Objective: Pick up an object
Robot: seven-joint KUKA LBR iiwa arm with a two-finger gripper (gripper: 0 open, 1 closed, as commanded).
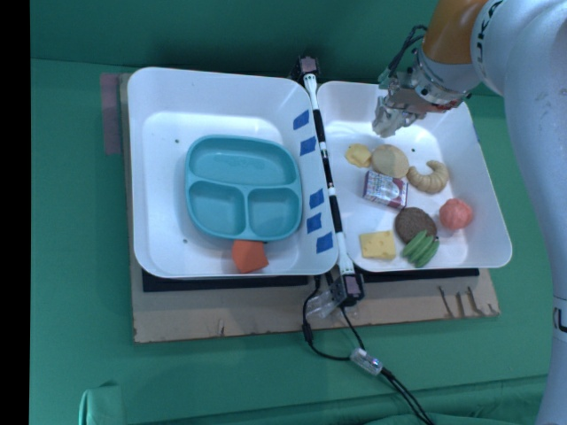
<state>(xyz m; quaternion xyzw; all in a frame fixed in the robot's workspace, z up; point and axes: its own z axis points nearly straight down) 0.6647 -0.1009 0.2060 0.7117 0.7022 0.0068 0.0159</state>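
Poised over the far part of the right bin, the gripper is seen hanging from the grey arm with nothing visibly caught in it; whether it is released or clenched cannot be told from this slanted view. After the arm, the largest things are taken in turn: the two white bins lie side by side, and the left bin is occupied by a teal divided plate, with an orange piece lying just beside the plate's near edge. The remaining candidates for picking are gathered in the right bin, below the gripper. A croissant-shaped piece and a pale round bun are found nearest the tool, the bun touching or almost touching a small yellow piece. A red-and-white packet is placed just below the bun. Nearer the camera, a dark brown disc is set between a pinkish-red piece and a yellow cheese square, and green pods are tucked against the disc's near side. As for progress, the task is judged to be at its approach stage: no object is lifted, every item rests on a bin floor, and descent, closure and lifting are all left to be done.
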